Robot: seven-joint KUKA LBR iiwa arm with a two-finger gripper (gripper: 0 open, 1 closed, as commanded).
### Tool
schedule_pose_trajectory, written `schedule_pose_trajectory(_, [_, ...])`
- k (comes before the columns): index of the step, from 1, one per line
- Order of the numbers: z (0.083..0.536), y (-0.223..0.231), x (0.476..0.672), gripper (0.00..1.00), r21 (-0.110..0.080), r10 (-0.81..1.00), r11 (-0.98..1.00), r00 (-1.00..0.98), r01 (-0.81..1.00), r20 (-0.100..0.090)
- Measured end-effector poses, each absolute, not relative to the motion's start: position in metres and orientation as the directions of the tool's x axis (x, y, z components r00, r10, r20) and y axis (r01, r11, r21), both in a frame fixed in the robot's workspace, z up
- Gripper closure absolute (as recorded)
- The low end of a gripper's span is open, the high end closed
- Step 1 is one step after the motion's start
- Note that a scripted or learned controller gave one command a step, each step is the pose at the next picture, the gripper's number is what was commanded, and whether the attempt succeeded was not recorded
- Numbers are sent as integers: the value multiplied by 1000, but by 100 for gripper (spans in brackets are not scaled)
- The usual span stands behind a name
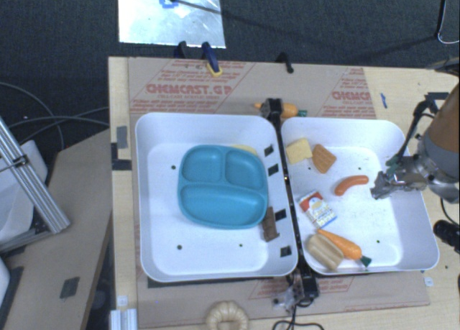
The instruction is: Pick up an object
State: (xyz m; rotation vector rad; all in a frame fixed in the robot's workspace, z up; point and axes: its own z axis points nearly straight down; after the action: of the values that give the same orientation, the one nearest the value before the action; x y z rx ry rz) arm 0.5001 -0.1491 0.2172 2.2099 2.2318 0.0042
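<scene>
Over the right bin, the pincer hangs, seemingly beside the sausage.

Foil sheet and cables beyond bench

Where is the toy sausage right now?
The sausage lies in the right bin, just left of the gripper, below the brown cracker.

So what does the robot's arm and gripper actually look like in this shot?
At the right edge, the arm shows a rounded tan-orange section over a grey wrist. A thin dark cable runs down beside it. The gripper is a small, blocky grey metal piece with dark tips.
</scene>
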Motion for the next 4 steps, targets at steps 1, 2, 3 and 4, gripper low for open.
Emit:
schedule_pose_trajectory(1, [230,-104,517,100,3,1000,10,-10,1000,1])
schedule_pose_trajectory(2, [224,-75,535,100,3,1000,9,-9,1000,0])
schedule_pose_trajectory(3, [228,-57,538,100,2,1000,8,-8,1000,1])
schedule_pose_trajectory(4, [219,-61,530,100,0,1000,1,-1,1000,0])
